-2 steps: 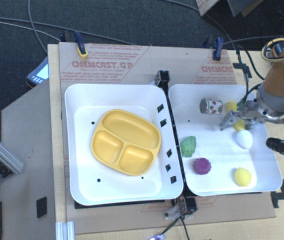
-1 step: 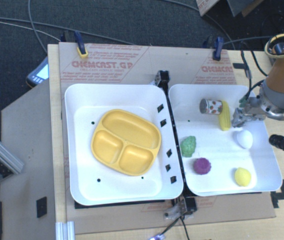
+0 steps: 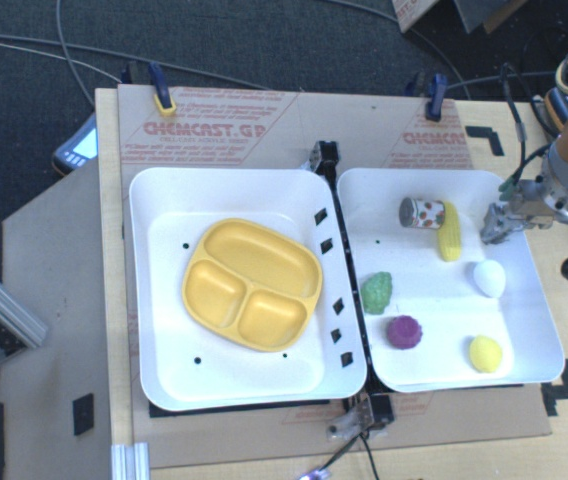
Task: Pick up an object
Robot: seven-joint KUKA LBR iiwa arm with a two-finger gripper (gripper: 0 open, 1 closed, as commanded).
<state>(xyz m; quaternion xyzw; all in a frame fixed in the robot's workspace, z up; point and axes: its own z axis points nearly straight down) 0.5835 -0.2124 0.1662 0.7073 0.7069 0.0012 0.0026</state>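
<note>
The right bin (image 3: 524, 363) holds a small printed can (image 3: 422, 212) lying on its side, a yellow corn cob (image 3: 449, 236), a white egg (image 3: 488, 278), a green leafy piece (image 3: 377, 290), a purple round fruit (image 3: 404, 331) and a yellow lemon (image 3: 485, 353). My gripper (image 3: 499, 224) hangs at the bin's right rim, just right of the corn and above the egg. Nothing shows between its fingers.
The left bin (image 3: 154, 268) carries a yellow divided plate (image 3: 252, 284). A black divider with clips (image 3: 336, 268) runs between the bins. Blue clamps (image 3: 162, 94) (image 3: 435, 96) hold the cardboard base at the back. Cables trail over the dark floor behind.
</note>
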